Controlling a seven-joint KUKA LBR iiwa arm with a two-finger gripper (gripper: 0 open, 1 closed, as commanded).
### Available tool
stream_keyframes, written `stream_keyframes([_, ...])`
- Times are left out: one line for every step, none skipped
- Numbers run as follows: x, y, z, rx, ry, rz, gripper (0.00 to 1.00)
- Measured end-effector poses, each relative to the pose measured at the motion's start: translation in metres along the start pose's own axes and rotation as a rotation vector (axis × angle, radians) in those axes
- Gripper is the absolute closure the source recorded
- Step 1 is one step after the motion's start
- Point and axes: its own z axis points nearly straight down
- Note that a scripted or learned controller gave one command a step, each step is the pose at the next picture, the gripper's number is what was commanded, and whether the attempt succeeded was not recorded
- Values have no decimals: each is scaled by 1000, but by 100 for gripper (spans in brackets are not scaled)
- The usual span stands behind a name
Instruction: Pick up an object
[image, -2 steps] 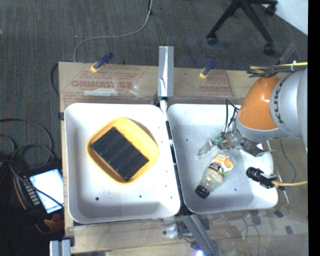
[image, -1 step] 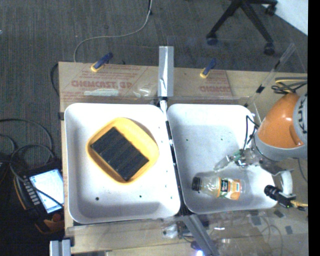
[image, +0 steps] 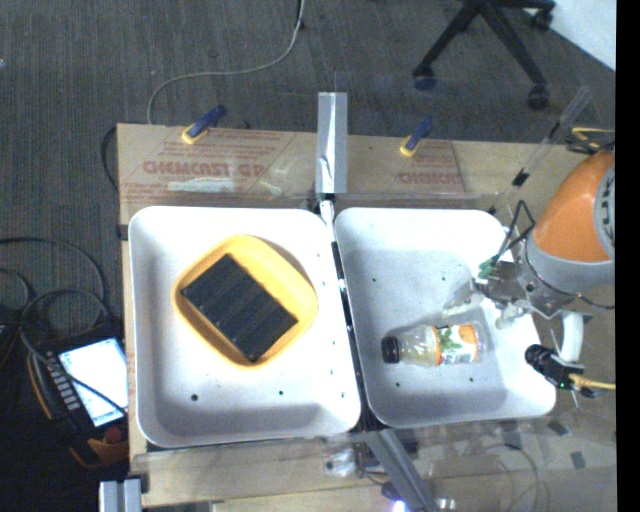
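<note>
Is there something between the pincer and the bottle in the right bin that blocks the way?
Nothing visible does. The bottle lies on its side on the floor of the right bin, and the pincer is just to its upper right, over the same bin, with bare white floor between them.

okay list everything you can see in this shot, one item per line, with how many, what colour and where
White bins: 2, white, side by side on the bench; left bin, right bin.
Yellow dish: 1, yellow, in the left bin.
Dark ridged pad: 1, black, lying in the yellow dish.
Bottle: 1, clear with an orange and green label and a dark cap, lying on its side in the right bin.
Clamps: 2, blue and yellow, at the bench's far edge.
Office chair base: 1, black, on the floor beyond the bench.
Arm: 1, grey and orange, over the right bin's right edge.
</note>
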Motion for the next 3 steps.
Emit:
stream_keyframes([-6, -11, 42, -13, -2, -166, 0])
stream_keyframes([9, -33, 41, -24, -9, -257, 0])
stream_keyframes([27, -51, 41, -25, -10, -240, 0])
